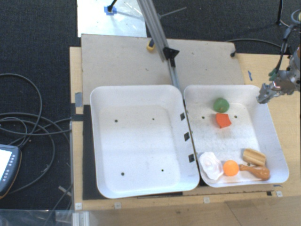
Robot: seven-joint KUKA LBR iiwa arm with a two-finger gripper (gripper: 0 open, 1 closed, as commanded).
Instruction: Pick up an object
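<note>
The right bin [265,126] holds a green ball [221,104], a red-orange block [223,120], a white crumpled object [210,165], an orange ball [230,168], a tan bread-like piece [254,157] and a brown stick-like piece [256,171]. My gripper [265,94] hangs at the far right, over the right bin's upper right rim, well apart from all the objects. Nothing shows between its tips.
The left bin [101,126] lies beside the right one, with black clips [186,136] along the shared rim. A grey pole [155,25] slants down to the bins' top junction. Cables lie on the floor at left.
</note>
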